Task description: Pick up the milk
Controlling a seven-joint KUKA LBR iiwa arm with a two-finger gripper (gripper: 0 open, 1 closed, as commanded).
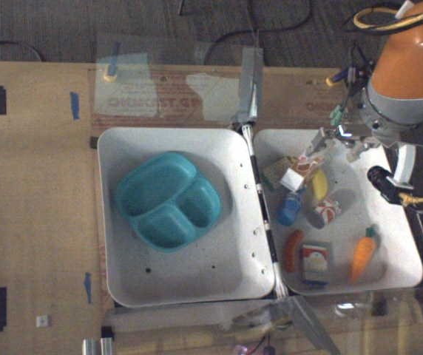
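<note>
Milk (316, 263) sits flat near front of right bin (411, 272), between sausage (293, 249) and carrot (362, 255). Small carton, looks light, stiff-ish, probably crushable. I'd pinch across narrow sides. Gripper (322, 140) over bin's back left; open or closed, can't tell.

Left bin (123, 272): teal divided plate (168, 199), lying flat. Right bin (407, 265): banana (319, 185) at centre, blue bottle (290, 208) just left of it, red-white ball (327, 210), sausage (293, 249), carrot (362, 254) at near right.
</note>
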